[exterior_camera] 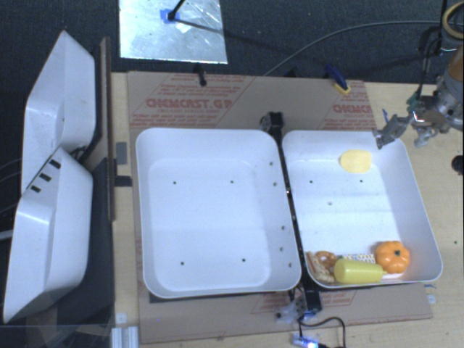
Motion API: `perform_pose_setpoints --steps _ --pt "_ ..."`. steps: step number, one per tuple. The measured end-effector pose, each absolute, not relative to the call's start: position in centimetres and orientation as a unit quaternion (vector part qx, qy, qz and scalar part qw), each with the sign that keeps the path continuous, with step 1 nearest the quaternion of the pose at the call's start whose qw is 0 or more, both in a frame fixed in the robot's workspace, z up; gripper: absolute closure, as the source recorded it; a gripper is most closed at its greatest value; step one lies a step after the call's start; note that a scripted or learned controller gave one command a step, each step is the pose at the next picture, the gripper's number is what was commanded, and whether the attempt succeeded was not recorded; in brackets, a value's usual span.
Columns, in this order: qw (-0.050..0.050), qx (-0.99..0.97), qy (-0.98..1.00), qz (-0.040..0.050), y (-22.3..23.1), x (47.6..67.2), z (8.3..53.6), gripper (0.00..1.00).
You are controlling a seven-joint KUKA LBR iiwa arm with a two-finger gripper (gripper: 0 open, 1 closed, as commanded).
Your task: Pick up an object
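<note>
- At the far left, 2 white moulded shapes [54, 187] stand beside the bench, one behind the other.
- At the top, left of centre, a shiny metal sheet [172, 19] lies on dark carpet, with a small blue mark on it and a thin dark rod slanting across it.
- The bench [239, 96] is covered in tan card printed with red lettering.
- 2 shallow white bins sit on it side by side, their inner rims touching along a dark strip.
- The left bin [210, 209] shows its bare white floor with a few small dark dots.
- The right bin [348, 201] holds 4 things.
- A pale yellow disc [356, 161] lies near its far edge, well apart from the rest.
- Along its near edge, from left to right, lie a brown and cream item [322, 264], a yellow-green bottle-like object [357, 271] on its side, and a small orange pumpkin [392, 256].
- Those 3 are bunched together, touching or nearly so.
- A blue and yellow clip [338, 80] lies on the card beyond the right bin.
- The gripper [387, 132] hangs over the far right corner of the right bin, just right of the disc.
- I cannot tell how its jaws stand; nothing shows in its grasp.
- The grey arm [446, 93] reaches in from the right edge.
</note>
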State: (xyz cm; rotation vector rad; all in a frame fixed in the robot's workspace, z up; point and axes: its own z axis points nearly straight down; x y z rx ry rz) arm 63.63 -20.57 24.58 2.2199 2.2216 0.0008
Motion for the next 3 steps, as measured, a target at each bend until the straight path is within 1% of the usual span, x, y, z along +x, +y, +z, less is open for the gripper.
perform_pose_setpoints --steps 1,2,3 --pt "0.001 0.707 0.707 0.0005 -20.6 62.1 25.7 0.00" --pt "0.000 0.707 0.708 0.0000 -20.6 63.0 23.8 0.00" --pt "-0.003 0.707 0.708 -0.0020 -20.5 64.0 12.5 0.00"
